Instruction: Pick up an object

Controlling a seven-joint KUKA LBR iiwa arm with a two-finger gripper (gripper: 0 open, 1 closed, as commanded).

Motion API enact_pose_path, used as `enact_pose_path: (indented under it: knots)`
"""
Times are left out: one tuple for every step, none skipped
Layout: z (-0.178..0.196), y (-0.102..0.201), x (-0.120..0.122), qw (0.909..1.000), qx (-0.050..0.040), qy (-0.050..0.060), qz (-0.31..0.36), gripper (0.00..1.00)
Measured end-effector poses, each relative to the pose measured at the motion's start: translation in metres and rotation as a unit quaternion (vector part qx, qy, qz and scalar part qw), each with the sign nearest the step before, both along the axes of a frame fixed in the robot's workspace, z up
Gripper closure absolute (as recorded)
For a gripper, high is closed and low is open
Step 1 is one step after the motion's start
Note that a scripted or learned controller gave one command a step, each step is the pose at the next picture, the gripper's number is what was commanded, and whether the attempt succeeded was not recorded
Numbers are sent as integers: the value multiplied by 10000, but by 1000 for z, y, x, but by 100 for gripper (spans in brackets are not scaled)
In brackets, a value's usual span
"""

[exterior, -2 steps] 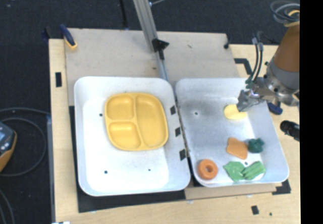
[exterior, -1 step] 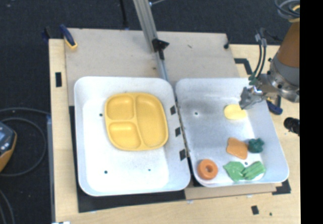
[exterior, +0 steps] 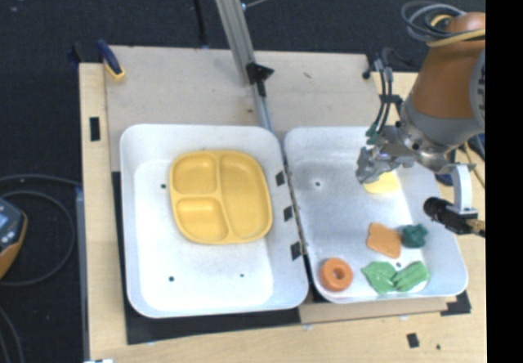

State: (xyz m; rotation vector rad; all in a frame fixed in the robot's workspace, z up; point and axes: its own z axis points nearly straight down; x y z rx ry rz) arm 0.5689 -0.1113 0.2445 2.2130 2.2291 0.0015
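Near edge, right white speckled plastic bin point(exterior: 343, 149): orange ring-shaped toy doughnut point(exterior: 336, 273), glossy; beside it green leafy plastic toy point(exterior: 395, 277), lumpy. Just behind: flat orange wedge-shaped piece point(exterior: 384, 239), small dark green knobbly piece point(exterior: 414, 235) at its right. Left white bin point(exterior: 147, 190): smooth yellow three-compartment plastic plate point(exterior: 221, 195), rounded corners. Farther back in right bin: pale yellow rounded object point(exterior: 382, 183), directly under metal pincer point(exterior: 372, 172); fingers' state cannot tell. Pale wooden tabletop point(exterior: 180, 83) beyond. No legible writing.
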Motion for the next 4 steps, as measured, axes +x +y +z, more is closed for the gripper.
enact_pose_path:
  knots:
    - [-7,53,-12,10000,2,6,-3,100]
    - [-4,96,-18,10000,4,4,-3,100]
    - [-14,146,-19,10000,4,12,-1,100]
    - [-17,201,-17,10000,6,2,4,100]
